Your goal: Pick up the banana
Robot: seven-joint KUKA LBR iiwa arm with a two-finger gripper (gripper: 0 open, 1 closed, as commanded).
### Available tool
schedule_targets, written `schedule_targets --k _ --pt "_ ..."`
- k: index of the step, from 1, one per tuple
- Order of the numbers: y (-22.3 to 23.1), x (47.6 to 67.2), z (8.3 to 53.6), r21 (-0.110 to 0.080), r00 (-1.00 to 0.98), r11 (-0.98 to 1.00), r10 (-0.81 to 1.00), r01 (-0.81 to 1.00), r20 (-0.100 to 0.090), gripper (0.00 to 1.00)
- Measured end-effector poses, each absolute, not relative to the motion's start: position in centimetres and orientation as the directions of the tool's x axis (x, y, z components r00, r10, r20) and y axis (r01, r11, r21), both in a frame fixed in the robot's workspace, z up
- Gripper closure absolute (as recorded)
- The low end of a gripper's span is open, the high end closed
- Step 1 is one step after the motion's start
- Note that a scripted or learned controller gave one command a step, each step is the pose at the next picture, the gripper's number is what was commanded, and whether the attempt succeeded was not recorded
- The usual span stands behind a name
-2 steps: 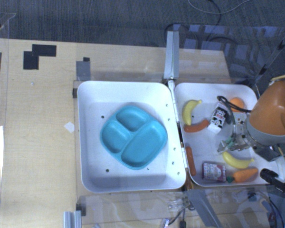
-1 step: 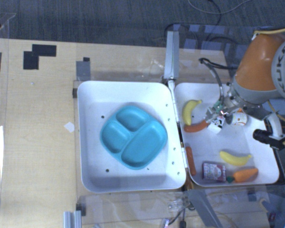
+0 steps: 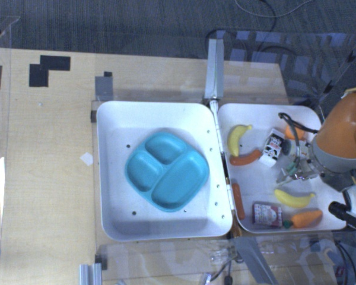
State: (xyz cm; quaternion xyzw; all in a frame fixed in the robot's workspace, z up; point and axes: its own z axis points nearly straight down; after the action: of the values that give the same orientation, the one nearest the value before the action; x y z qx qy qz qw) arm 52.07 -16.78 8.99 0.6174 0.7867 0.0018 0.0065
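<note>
The left white bin (image 3: 110,177) holds a blue divided plate (image 3: 168,170) near its middle. In the right white bin (image 3: 256,108) a red sausage (image 3: 245,158) lies beside a small black-and-white carton (image 3: 274,147), another red sausage (image 3: 238,200) lies along the left wall, and a dark red packet (image 3: 266,214) sits near the front edge, just beside a carrot (image 3: 305,219)

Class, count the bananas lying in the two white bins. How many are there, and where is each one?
2. One banana lies near the right bin's upper left corner; the other banana lies lower down, beside the claw. The arm could hide more.
</note>
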Motion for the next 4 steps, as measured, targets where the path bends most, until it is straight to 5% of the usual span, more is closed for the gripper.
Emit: schedule_targets --k 1,2,3,4 --pt "-13.2 53.4 9.0 0.015 0.060 -0.060 0.998 0.998 -0.003 1.00" --pt "-13.3 53.4 9.0 0.015 0.061 -0.061 0.998 0.998 -0.004 0.00" --pt "-18.5 49.0 8.9 0.012 0.061 -0.061 0.998 0.998 -0.004 0.00" --pt "-18.3 49.3 10.1 0.020 0.057 -0.057 0.998 0.998 -0.003 1.00"
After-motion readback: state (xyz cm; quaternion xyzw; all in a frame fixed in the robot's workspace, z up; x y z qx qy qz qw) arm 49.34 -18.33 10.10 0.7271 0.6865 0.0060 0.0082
